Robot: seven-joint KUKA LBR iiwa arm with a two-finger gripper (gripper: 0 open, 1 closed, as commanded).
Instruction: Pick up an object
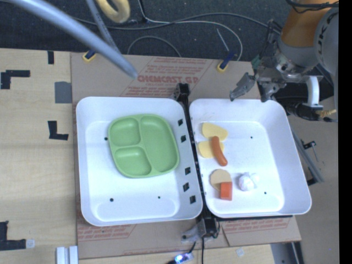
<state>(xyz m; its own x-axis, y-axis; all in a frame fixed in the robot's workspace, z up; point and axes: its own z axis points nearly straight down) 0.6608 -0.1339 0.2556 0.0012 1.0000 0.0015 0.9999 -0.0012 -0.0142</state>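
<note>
Camera view: two white bins side by side on a cardboard sheet (165, 78). Left bin (91, 164) has a green tray (144, 146) w/ three compartments, sitting a bit toward 12 o'clock of the bin's middle. Right bin (275, 147) holds the small stuff, all in its 9 o'clock half. Yellow piece (214, 131) lies nearest 12; a red sausage (219, 150) runs from it toward 6, lying partly over a 2nd pale yellow bit (204, 149) at its 9. Toward 6 from those: a tan piece (219, 176) w/ an orange block (226, 191) touching it on the 6 side. White lump (246, 182) sits just beside that pair, at their 3.

Arm (308, 21) comes in at approx 1 o'clock of the frame, orange band up top. Gripper (254, 88) hangs at the 12 o'clock rim of the right bin, fingers spread apart, nothing between them. It's well apart from all the pieces; the yellow piece is the closest, off toward 7 from it.

Cables (181, 23) loop over the dark floor past the cardboard's 12 o'clock edge.
</note>
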